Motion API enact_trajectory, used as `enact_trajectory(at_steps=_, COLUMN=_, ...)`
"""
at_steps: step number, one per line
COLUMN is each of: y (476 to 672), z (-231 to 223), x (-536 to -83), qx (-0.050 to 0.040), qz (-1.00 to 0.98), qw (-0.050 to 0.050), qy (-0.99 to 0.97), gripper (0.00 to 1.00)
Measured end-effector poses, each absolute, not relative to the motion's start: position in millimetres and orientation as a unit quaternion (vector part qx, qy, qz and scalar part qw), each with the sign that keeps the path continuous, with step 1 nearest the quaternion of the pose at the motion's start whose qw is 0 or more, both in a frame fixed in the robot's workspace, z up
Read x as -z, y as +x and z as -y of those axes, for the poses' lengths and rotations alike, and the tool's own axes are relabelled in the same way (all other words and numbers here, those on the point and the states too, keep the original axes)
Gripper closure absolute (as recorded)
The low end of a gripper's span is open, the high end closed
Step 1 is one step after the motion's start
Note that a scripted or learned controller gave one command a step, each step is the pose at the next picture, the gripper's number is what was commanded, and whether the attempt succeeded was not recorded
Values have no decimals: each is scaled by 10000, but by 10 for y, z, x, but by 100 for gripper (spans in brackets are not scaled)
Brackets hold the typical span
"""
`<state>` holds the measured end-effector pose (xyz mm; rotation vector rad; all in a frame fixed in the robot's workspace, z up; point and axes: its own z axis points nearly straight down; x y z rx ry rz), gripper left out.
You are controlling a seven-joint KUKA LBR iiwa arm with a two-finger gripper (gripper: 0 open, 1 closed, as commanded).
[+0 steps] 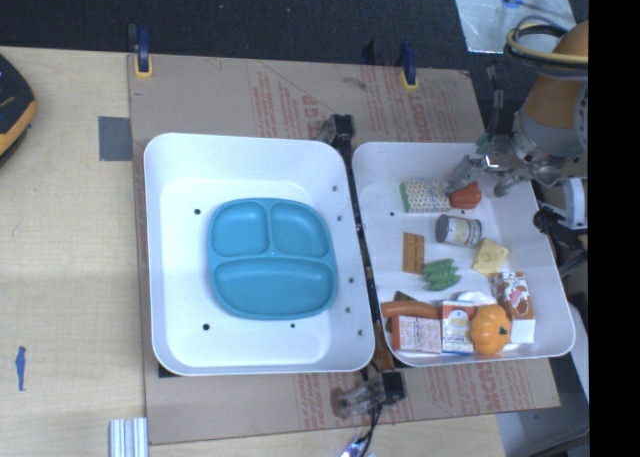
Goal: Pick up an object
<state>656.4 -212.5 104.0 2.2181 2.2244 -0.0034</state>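
Observation:
My gripper (487, 174) hangs low over the far right corner of the right bin (372, 245), and its fingers look spread open with nothing between them. A small red object (465, 196) lies just beside the gripper's left finger (462, 175), close to it or touching it. Beside that lie a speckled pale packet (424, 195) and a small can (459, 231) on its side. Further forward are a brown cracker (413, 252), a green leafy piece (440, 272), a yellow wedge (490, 257), an orange fruit (490, 330) and small food cartons (437, 332).
The left bin (170, 275) holds a blue divided plate (272, 255). A black clip (342, 128) sits where the bins meet at the back. The arm's orange and grey body (552, 95) rises at the right edge. Cardboard (250, 95) lies under both bins.

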Motion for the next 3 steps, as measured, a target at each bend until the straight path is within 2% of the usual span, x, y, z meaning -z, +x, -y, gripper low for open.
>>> enact_trajectory(at_steps=1, y=6561, z=1626, x=-1351, qx=15, qz=-7092, qw=-17, qy=7050, gripper=0)
enact_trajectory(at_steps=2, y=6002, z=1393, x=-1132, qx=29, qz=-7080, qw=-37, qy=7062, gripper=0)
enact_trajectory(at_steps=3, y=6516, z=1745, x=-930, qx=104, qz=-7058, qw=-212, qy=7080, gripper=0)
